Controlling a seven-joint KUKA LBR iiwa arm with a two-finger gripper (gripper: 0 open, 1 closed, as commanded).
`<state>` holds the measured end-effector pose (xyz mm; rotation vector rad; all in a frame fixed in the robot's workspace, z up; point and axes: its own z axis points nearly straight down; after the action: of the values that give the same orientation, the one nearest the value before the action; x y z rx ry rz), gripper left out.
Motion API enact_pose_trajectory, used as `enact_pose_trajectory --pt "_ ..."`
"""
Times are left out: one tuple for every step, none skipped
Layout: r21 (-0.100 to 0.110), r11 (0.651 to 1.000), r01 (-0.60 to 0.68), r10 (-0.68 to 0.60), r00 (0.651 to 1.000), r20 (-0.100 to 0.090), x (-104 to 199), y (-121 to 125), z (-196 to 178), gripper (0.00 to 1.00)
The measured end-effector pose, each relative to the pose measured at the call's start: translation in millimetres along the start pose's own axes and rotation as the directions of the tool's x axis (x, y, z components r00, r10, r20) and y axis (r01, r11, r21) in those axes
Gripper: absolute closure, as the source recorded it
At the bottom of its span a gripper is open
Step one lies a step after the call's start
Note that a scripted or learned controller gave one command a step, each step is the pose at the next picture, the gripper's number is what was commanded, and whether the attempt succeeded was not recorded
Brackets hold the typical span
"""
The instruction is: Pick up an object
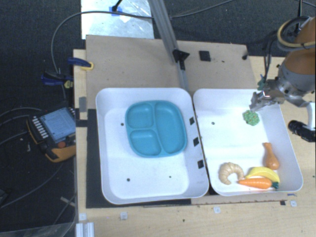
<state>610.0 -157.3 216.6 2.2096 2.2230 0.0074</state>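
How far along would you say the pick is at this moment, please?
Approach looks done: the tool sits low in the right bin, just above the green broccoli piece. Nothing is visibly gripped or lifted. Grasp and lift remain; the croissant, banana and carrot lie untouched.

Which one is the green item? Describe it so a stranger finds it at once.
Start at the right bin, not the left bin with the blue plate. Near its far right corner, just below the pincer, sits the broccoli. It is green, alone, far from the food along the near edge.

No readable text — no labels, brands, numbers or signs legible.
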Motion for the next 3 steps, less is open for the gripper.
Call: enact_pose_trajectory --pt "0.001 1.000 0.000 0.000 1.000 0.000 -0.2 2.1 -43.8 1.00" --pt "0.008 1.000 0.004 -0.004 1.000 -0.003 56.9 -4.1 -30.7 1.00" --pt "0.008 1.000 0.004 -0.004 1.000 -0.004 109.6 -17.7 -37.3 1.00"
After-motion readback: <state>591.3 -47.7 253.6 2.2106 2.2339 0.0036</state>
